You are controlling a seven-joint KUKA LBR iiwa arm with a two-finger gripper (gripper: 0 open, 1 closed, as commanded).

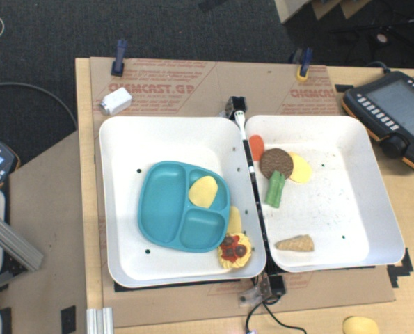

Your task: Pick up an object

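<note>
The things to pick lie loose in both bins, probably dropped there at random: in the right bin (pixel 353 207) a brown disc (pixel 276 163) overlaps a yellow disc (pixel 300 170) and touches a green piece (pixel 275 189), while a cone (pixel 295 243) lies apart and looks easiest to take. In the left bin (pixel 123 186) a blue plate (pixel 168 207) holds a yellow piece (pixel 204 191) in its upper right compartment. The bins sit on a cardboard sheet (pixel 165 82) clamped to the bench, with dark carpet (pixel 53 19) behind
</note>
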